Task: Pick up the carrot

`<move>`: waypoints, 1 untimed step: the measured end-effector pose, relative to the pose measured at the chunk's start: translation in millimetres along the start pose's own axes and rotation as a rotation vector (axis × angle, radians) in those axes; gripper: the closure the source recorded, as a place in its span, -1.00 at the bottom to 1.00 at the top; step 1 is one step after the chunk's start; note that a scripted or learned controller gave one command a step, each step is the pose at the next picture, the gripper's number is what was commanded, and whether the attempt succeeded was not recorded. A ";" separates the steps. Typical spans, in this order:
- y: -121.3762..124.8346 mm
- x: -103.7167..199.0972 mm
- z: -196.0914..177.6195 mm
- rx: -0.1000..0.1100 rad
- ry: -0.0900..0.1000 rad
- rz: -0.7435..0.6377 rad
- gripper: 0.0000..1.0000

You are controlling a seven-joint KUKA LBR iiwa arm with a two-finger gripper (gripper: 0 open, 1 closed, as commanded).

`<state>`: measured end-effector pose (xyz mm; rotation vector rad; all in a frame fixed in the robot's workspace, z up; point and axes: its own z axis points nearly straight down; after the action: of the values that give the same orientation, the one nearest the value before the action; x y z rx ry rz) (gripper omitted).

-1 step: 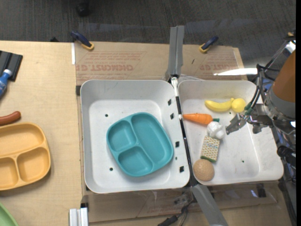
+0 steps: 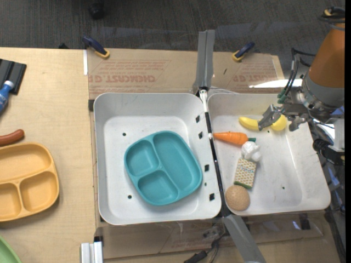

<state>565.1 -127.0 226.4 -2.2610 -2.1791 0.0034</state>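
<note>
Orange carrot [image 2: 231, 138]: lay at right bin's [image 2: 307, 196] left edge.
Gripper [image 2: 279, 119]: hovered over banana [image 2: 250, 124]; finger state undeterminable.

a: where is the carrot [image 2: 231, 138]?
b: in the right bin [image 2: 307, 193], by its left wall, lying flat.
a: and the gripper [image 2: 279, 118]?
b: over the banana [image 2: 263, 124], apart from the carrot.
a: what's in the left bin [image 2: 109, 147]?
b: a blue plate [image 2: 162, 167] with three parts.
</note>
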 end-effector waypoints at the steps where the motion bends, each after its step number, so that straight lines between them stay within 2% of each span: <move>1: 44.3 11.3 108.1 -0.003 -0.001 -0.126 -1.00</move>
<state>609.5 -117.4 118.2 -2.1208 -2.3192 0.0004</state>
